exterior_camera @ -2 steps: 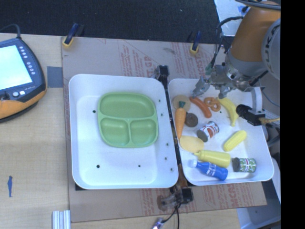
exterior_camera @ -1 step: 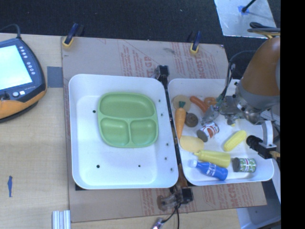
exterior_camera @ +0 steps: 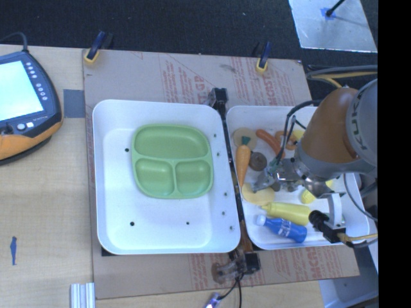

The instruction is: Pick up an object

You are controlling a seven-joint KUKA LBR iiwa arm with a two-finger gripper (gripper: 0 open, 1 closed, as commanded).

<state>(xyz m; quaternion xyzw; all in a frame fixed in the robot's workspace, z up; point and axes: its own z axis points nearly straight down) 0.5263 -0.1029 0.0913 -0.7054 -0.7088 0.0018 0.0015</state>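
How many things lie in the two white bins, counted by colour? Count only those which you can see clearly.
Green: 1, the divided plate in the left bin
Orange: 2, the carrot and a smaller orange piece
Yellow: 1, the bottle
Blue: 1, the bottle
Total: 5. The arm hides other things in the right bin.

my gripper point(exterior_camera: 275, 177): low among the toys in the right bin point(exterior_camera: 257, 115), fingertips too small and cluttered to read.
my arm point(exterior_camera: 334, 136): cut off at the right.
right bin: far side hidden under my wrist.
yellow bottle point(exterior_camera: 289, 210): its right end runs under my wrist.
tablet point(exterior_camera: 22, 111): cut by the left edge.
silver bracket point(exterior_camera: 82, 295): clipped by the bottom edge.
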